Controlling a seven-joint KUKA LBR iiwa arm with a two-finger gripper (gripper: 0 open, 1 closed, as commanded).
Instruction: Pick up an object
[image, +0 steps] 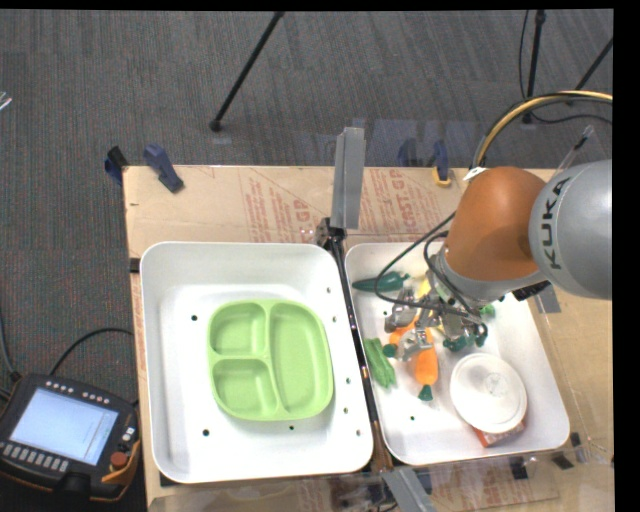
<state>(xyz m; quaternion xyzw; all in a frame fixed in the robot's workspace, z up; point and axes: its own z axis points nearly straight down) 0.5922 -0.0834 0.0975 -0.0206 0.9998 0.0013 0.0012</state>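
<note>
My gripper (423, 325) is low in the right bin (545, 385), over a cluster of small toys near the bin's middle. An orange toy carrot (426, 367) with a green tip lies just below it. A green pea pod (380, 362) lies to the left, near the bin's left wall. A dark green utensil (383, 284) sits at the bin's upper left. Small teal pieces (457, 343) lie beside the gripper. The arm's orange band (493, 235) hides the bin's upper part. Nothing is visibly held.
A white round bowl (487, 391) rests at the right bin's lower right, on an orange-red object (497, 436). The left bin (170, 400) holds a light green divided plate (270, 360). A teach pendant (65, 430) lies lower left, off the bench.
</note>
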